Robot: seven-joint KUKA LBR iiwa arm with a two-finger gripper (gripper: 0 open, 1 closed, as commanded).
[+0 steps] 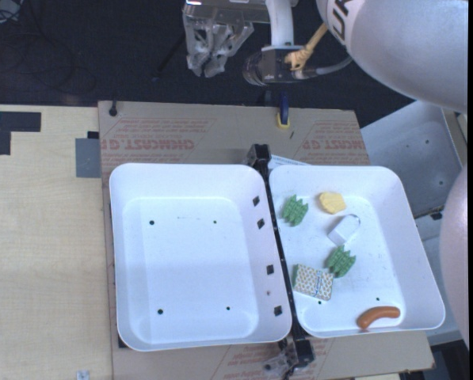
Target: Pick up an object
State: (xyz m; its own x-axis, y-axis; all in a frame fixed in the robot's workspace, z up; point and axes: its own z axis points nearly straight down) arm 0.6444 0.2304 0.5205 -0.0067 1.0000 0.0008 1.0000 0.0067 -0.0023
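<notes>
The big grey robot arm [402, 30] hung high behind the 2 shallow white plastic bins, so the pick had not started. Its metal gripper [214, 54] held nothing; whether it was open could not be told. It likely needed to come down into the right bin [422, 291]. There lay a checked square packet [313, 282], 2 green bumpy toys [294, 210], a yellow lump [331, 203] and an orange sausage [377, 317], well apart. The left bin [125, 307] sat beside.

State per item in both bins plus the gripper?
gripper: raised behind the bins, holding nothing
green toy: lying loose, right bin
second green toy: lying loose
yellow piece: lying loose
white cup: tipped on its side
checked packet: lying flat
sausage: by near wall
</notes>
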